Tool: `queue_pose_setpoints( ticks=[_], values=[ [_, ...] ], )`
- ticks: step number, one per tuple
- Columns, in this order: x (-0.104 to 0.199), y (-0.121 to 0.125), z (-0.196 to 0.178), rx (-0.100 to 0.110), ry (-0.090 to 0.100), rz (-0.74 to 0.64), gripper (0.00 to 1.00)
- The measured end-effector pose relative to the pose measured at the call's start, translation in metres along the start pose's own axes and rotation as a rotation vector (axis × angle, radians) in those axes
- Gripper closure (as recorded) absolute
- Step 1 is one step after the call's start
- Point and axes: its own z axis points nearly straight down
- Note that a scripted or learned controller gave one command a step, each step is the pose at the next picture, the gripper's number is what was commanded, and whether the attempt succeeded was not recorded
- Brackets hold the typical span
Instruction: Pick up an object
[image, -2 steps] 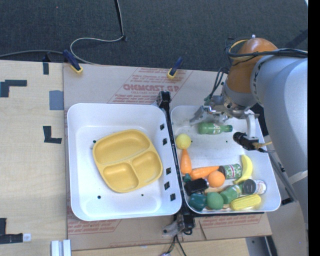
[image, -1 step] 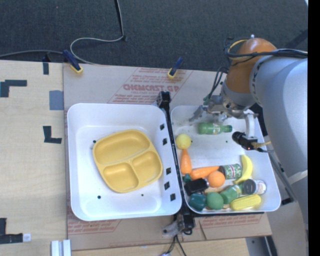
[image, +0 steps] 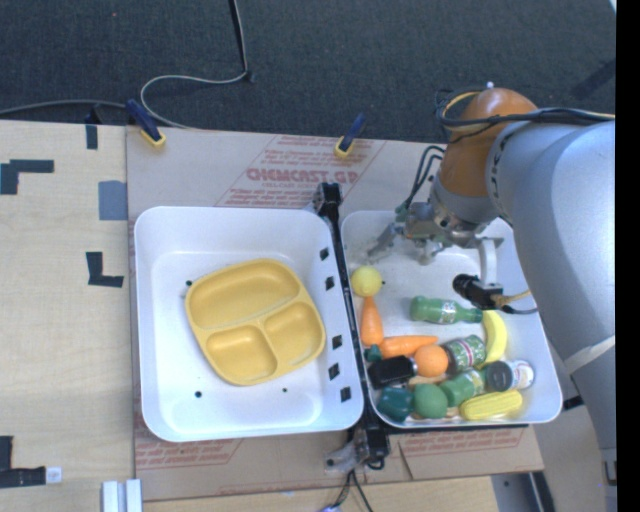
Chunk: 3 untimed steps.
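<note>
Arm (image: 545, 190): grey, bulky, with the orange band above the wrist; you see it reach in from the right and bend down over the far end of the right bin (image: 520, 415). Gripper (image: 408, 238): it hangs above the bin's bare far floor, short of the heap; you cannot tell from this slant how it is set, and nothing shows in its grasp.

Left bin (image: 165, 330): white, shallow; it holds a yellow divided tray (image: 255, 318) lying at an angle, three compartments up.

Right bin's contents, your candidates, crowd the near half:
- green bottle (image: 440, 311), on its side, near the middle, apart from the heap;
- two carrots, one (image: 371, 324) along the left wall, one (image: 407, 346) lying crosswise;
- banana (image: 495, 335) by the right wall;
- corn cob (image: 492, 404) at the near edge;
- lemon (image: 366, 281), alone, nearest the gripper;
- orange (image: 431, 361) in the heap's middle.
</note>
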Motion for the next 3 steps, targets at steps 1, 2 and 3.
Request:
queue_pose_setpoints(
  ticks=[1, 2, 3],
  values=[
    [0.016, -0.014, 0.0, 0.001, 0.0, 0.0, 0.0],
    [0.017, -0.014, -0.01, 0.0, 0.0, -0.001, 1.0],
    [0.075, -0.062, -0.1, 0.0, 0.003, -0.002, 1.0]
  ],
)
